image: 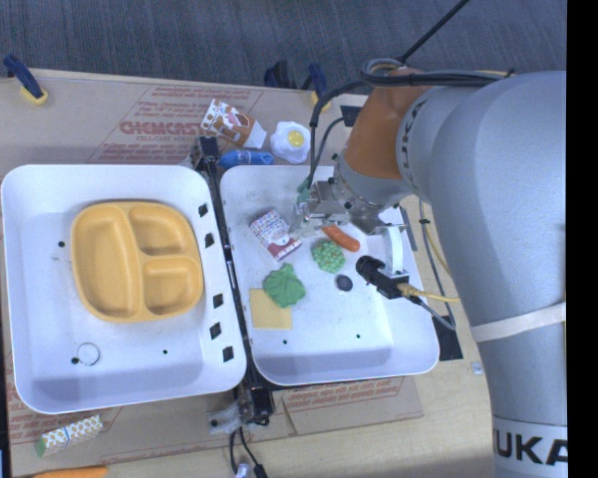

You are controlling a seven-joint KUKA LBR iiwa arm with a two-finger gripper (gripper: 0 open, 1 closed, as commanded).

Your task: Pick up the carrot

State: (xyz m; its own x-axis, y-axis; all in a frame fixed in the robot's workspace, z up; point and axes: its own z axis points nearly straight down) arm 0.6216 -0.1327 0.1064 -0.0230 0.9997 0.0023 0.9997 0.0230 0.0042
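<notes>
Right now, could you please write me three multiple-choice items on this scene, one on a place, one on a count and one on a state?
1. Where does the carrot lie?
A. In the right bin
B. On the yellow tray
C. On the cardboard

2. How many compartments has the yellow tray?
A. Two
B. Three
C. Five

3. How does the yellow tray rest?
A. Flat in the left bin
B. Propped on the bin wall
C. Upside down

Answers:
1 A: the carrot lies in the right bin, beside the pincer.
2 B: three hollows show.
3 A: it lies flat in the left bin, hollows up.
</notes>
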